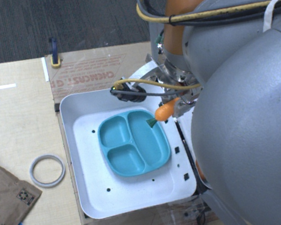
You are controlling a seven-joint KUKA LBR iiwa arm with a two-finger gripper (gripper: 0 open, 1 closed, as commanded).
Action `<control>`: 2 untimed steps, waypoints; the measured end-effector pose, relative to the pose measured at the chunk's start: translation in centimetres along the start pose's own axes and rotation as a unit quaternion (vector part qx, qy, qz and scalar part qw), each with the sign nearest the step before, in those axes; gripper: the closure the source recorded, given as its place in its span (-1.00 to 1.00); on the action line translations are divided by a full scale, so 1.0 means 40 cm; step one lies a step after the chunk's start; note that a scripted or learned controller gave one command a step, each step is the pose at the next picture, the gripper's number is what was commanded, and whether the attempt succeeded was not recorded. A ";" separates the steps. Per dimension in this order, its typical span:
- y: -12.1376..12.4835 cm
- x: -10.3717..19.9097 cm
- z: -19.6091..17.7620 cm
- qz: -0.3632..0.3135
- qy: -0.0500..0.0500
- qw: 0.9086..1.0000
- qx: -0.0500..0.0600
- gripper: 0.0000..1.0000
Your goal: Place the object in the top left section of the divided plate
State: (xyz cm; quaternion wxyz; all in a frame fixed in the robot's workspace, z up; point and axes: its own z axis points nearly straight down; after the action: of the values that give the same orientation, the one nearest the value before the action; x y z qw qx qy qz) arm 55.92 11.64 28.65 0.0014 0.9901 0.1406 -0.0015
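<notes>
White shallow bin [91,197] holds a blue three-section plastic plate [134,143].
Gripper [174,104] hovers at its right rim with a small orange carrot-like object [164,112] (grip unclear), seemingly poised for placing.

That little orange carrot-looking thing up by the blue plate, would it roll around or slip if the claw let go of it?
The carrot looks rounded and tapered, so it would probably roll in a curve instead of staying put. Its smooth, shiny skin suggests plastic, likely light and a bit slippery. It hangs at the divided plate's right rim, so it might tumble into a compartment or off the edge.
</notes>
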 end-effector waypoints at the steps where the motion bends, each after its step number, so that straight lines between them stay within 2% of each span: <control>1: -0.143 0.045 0.195 0.043 0.000 0.999 0.000 1.00; 2: -0.160 -0.159 0.213 0.028 -0.001 1.000 0.000 1.00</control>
State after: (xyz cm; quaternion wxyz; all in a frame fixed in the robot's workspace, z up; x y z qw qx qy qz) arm 48.02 15.99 20.13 0.0018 0.9936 0.1125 -0.0024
